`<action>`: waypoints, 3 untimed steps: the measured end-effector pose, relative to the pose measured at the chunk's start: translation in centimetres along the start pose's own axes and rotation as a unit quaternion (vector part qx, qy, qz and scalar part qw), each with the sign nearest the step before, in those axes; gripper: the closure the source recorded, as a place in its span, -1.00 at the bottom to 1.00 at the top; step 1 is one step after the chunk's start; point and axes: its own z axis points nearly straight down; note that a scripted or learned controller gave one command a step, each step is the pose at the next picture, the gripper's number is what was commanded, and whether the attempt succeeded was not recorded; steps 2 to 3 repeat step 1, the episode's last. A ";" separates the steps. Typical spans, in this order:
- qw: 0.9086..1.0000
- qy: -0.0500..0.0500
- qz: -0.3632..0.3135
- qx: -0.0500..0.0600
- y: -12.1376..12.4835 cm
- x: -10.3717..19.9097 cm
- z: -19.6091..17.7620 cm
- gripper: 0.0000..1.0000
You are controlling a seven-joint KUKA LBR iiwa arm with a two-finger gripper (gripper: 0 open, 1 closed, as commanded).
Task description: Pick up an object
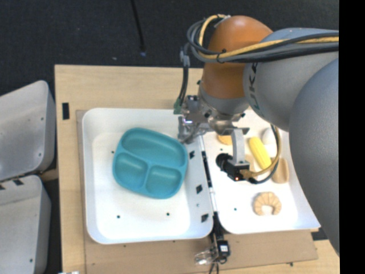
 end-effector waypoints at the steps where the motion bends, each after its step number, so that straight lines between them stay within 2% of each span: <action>1: 1.000 -0.001 0.002 0.001 0.0 -0.4 0.0 -1.00; 3: 1.000 -0.001 0.002 0.001 0.0 -0.4 0.0 -1.00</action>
